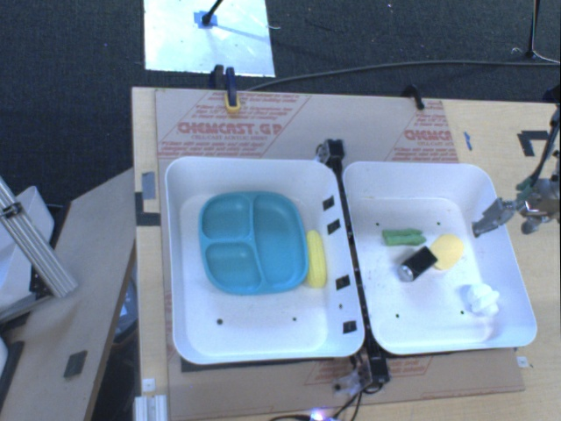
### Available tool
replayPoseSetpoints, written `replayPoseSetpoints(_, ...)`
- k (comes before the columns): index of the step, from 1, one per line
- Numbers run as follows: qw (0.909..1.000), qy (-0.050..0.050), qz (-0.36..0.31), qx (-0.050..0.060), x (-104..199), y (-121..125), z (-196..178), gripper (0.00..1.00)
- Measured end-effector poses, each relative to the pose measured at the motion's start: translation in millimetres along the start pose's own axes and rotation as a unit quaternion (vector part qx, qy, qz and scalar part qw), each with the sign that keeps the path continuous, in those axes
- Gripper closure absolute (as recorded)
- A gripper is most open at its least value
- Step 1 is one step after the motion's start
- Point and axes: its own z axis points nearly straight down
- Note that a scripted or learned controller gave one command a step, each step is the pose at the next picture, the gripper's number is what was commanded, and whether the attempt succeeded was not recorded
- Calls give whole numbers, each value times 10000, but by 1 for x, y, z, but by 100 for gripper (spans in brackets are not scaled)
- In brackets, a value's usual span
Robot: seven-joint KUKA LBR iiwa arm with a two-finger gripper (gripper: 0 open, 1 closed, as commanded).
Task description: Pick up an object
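Fixed overhead camera, angled down (slightly slanted), both white bins (pixel 263 169) framed mid-distance

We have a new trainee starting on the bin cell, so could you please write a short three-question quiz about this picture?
1. True or false: the blue divided plate lies in the right bin.
2. Which thing touches the yellow ball? A) the green block B) the black cylinder C) the white crumpled piece
3. Fill in: the yellow banana-like piece lies along the plate's ____ edge, as the camera sees it.

Key
1. False: it lies in the left bin.
2. B.
3. Right.

Note for the trainee: the gripper sits at the right bin's right rim, holding nothing.
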Motion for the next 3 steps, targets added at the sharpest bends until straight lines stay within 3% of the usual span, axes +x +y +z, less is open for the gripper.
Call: replayPoseSetpoints(3, 10000, 8, 20, -5, 8, 17, 158, 0)
